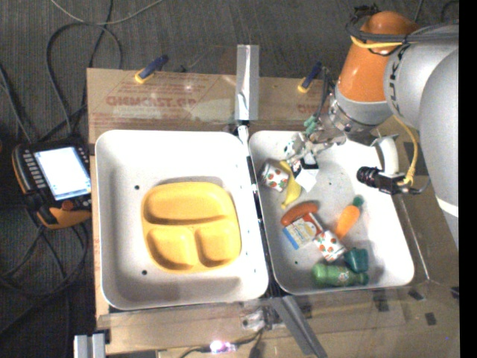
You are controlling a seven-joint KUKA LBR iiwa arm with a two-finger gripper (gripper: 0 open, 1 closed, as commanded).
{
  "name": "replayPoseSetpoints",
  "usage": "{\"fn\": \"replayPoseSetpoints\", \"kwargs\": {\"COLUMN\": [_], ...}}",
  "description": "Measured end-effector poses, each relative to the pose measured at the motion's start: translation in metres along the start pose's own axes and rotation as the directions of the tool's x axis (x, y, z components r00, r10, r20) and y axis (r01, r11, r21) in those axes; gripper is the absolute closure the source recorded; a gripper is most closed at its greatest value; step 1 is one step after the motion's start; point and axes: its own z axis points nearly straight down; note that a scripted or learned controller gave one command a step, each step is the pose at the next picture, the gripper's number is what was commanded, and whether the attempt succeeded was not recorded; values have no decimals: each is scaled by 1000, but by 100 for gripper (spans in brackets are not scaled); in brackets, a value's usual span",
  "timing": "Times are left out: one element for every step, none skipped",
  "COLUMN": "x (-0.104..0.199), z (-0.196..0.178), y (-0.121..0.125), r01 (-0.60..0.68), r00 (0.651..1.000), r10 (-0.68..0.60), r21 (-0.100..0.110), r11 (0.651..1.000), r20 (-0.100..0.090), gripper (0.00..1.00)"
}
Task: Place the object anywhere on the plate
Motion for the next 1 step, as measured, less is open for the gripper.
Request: {"fn": "replayPoseSetpoints", "kwargs": {"x": [76], "z": [-1], "y": [-17], "r01": [191], "r00": [982], "r10": [-191], "r21": [-2], "r11": [982], "r20": [4], "gripper": [100]}}
